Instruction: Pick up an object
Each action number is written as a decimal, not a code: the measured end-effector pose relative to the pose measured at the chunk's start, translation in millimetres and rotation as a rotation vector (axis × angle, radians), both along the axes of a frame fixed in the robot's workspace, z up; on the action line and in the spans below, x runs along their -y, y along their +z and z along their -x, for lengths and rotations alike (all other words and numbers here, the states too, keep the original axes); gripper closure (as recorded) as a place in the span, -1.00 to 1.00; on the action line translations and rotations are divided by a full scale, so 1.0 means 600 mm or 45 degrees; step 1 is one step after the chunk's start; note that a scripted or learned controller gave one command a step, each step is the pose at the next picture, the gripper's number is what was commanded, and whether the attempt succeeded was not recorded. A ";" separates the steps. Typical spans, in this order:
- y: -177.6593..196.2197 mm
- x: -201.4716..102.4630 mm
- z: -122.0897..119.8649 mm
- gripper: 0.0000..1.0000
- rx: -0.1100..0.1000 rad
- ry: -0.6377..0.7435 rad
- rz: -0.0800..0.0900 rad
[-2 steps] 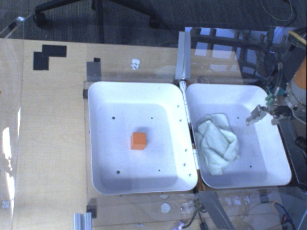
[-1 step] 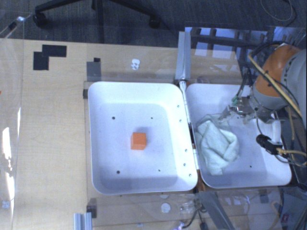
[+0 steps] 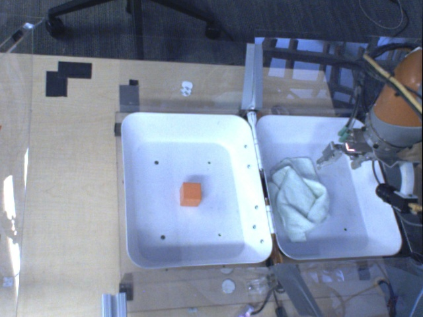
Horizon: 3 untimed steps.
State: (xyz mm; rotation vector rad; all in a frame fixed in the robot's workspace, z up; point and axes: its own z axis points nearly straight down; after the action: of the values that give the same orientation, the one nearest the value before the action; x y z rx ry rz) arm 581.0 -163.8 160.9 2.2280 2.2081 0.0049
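An orange cube (image 3: 191,194) sits near the middle of the left white bin (image 3: 142,243). A crumpled white cloth (image 3: 299,197) lies in the left half of the right white bin (image 3: 377,240). My gripper (image 3: 339,158) hangs over the upper part of the right bin, just up and right of the cloth. It is open, and nothing is between its fingers. One fingertip (image 3: 324,158) points toward the cloth's top edge, a little apart from it.
The arm's grey wrist with its orange band (image 3: 400,101) comes in over the right bin's far right corner. A metal divider (image 3: 250,84) runs back from where the two bins meet. Wooden bench top lies to the left of the bins.
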 end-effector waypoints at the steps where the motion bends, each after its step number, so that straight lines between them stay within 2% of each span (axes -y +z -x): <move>1: -0.120 0.040 -0.015 -1.00 0.007 -0.108 0.000; 2: -0.120 -0.027 -0.058 -1.00 0.007 0.064 0.001; 3: -0.098 -0.029 -0.062 1.00 0.016 0.069 0.003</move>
State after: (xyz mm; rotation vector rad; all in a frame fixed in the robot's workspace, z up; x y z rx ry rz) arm 618.1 -146.5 102.1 2.1606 2.2600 0.0169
